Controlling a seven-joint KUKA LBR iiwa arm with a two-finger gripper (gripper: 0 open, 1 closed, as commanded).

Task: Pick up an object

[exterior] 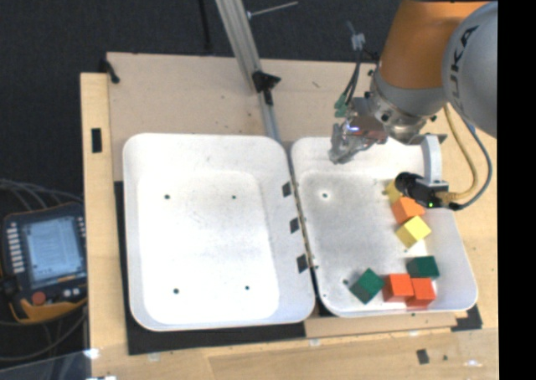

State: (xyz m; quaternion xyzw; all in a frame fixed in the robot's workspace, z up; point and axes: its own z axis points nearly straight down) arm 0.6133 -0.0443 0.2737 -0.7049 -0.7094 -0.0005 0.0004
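End effector over right bin's far edge, blocks apart.

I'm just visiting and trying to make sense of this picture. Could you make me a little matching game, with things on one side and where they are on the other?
Things:
1. gripper
2. yellow block
3. orange blocks
4. left bin

Places:
A. near the front edge of the right bin
B. beside the right bin, on the far side from the arm
C. over the right bin's back corner
D. along the right bin's right side, midway

Pairs: 1-C, 2-D, 3-A, 4-B
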